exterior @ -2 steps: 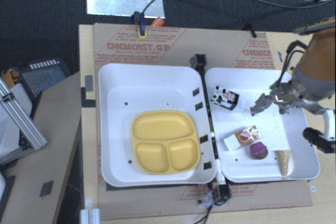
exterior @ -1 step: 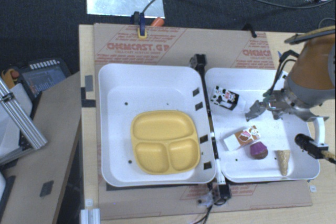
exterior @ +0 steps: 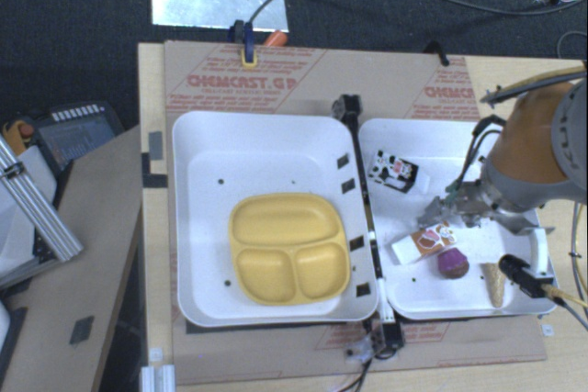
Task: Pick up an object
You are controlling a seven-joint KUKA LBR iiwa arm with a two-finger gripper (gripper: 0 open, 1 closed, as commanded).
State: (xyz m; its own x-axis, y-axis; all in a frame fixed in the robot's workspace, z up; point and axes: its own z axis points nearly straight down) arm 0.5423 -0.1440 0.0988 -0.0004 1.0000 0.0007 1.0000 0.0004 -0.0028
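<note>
Two white bins side by side on the bench (exterior: 156, 197). Left bin (exterior: 197, 138): a yellow divided tray (exterior: 288, 247), lying flat. Right bin (exterior: 464, 131): a black-and-white patterned packet (exterior: 393, 170) near the divider, a white card with an orange picture (exterior: 424, 242), a purple ball (exterior: 452, 263) just beside it, a tan cone (exterior: 495, 283) by the near right corner. Hand (exterior: 447, 214) low over the card (whether spread or pinching: cannot tell).

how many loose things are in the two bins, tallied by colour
yellow: 1, the divided tray in the left bin
black and white: 1, the small pack
white and orange: 1, the packet
purple: 1, the round piece
tan: 1, the cone
total: 5
</note>
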